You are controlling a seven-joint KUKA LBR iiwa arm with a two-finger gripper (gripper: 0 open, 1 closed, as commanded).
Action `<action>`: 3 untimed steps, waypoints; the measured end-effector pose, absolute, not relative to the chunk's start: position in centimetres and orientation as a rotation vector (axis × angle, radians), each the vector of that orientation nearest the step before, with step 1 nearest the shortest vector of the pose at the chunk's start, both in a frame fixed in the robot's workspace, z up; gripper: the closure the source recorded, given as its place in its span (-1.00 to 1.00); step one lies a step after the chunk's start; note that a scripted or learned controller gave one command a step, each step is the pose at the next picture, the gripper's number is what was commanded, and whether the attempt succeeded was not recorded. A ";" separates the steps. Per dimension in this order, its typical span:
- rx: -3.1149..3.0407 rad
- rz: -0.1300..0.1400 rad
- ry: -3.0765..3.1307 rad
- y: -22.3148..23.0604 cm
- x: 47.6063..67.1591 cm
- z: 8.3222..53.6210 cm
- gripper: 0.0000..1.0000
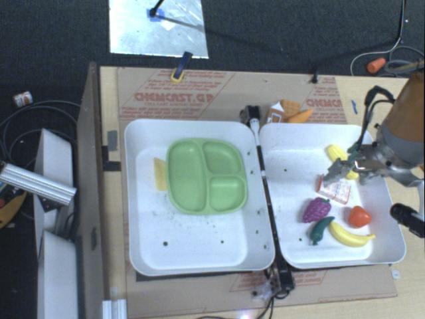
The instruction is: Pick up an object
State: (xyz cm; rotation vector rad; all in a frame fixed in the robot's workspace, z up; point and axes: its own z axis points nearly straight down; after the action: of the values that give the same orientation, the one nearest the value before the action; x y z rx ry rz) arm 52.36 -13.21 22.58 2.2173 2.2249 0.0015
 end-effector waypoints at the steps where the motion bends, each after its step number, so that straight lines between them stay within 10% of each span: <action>1: 2.220 0.002 2.225 -8.5 48.6 8.0 -1.00; 2: 2.213 0.006 2.211 -16.3 56.1 11.8 -1.00; 3: 2.205 0.006 2.217 -12.7 58.8 8.9 -1.00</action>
State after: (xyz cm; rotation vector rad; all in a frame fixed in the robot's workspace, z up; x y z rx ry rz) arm 58.85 -12.70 8.95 2.2048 2.2166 0.0056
